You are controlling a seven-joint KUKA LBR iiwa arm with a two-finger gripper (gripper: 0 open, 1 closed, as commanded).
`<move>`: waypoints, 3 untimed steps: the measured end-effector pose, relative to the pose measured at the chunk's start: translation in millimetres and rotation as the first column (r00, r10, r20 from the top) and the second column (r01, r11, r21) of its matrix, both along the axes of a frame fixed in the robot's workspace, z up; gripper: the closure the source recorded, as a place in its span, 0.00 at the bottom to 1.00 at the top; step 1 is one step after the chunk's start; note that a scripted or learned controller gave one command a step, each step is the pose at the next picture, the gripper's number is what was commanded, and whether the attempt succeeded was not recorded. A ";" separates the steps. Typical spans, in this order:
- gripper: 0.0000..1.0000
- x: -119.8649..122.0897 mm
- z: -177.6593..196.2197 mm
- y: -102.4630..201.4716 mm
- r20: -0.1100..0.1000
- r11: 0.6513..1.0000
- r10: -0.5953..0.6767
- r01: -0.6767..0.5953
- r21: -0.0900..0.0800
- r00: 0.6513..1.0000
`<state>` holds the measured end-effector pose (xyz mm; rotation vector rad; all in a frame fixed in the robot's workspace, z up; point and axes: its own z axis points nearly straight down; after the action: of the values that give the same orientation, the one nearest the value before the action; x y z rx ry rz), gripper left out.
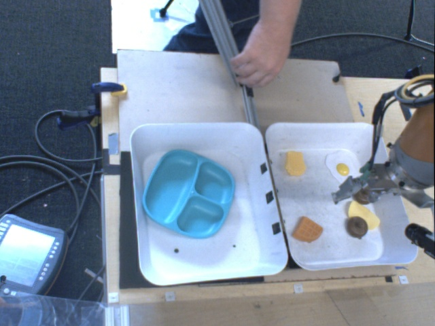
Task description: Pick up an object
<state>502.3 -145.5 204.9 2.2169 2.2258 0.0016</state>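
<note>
The right bin (319, 258) holds several toy foods: a yellow block (295, 163), a fried egg (340, 166), an orange waffle piece (307, 229), a yellow wedge (365, 215) and a brown doughnut (356, 227). My gripper (355, 191) hangs low over the right side of this bin. It is just above the yellow wedge and the doughnut and just below the fried egg. I see nothing held in it. The arm's orange band (416, 133) rises behind it at the right edge.
The left bin (156, 257) carries a blue divided plate (189, 193). A person's hand (258, 61) grips a slanted metal pole (224, 29) behind the bins. Cables (47, 161) and a teach pendant (27, 253) lie on the floor at left.
</note>
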 end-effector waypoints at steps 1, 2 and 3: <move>0.00 0.1 0.2 0.0 0.001 1.000 -0.002 0.002 0.000 1.000; 0.00 0.7 -62.0 3.8 -0.006 1.000 -0.004 0.004 0.001 1.000; 0.00 0.4 -114.2 4.1 -0.004 1.000 -0.004 0.004 0.001 1.000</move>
<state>502.7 -141.4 90.7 2.2238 2.2232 -0.0019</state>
